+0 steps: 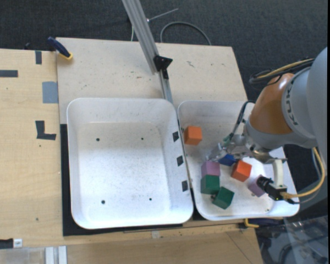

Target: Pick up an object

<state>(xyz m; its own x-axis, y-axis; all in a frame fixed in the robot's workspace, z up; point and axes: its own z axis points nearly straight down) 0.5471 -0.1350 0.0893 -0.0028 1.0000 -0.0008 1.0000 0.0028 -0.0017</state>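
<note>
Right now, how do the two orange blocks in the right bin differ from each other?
The upper orange block sits alone near the right bin's left wall; the lower orange block sits nearer the arm, among other blocks. The upper one looks paler orange, the lower one redder. Both look like small cubes of similar size.

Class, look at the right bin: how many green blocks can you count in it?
2. One green block lies just below the pink block; the other green block sits lower right of it, near the front wall of the right bin. The arm may hide more.
</note>
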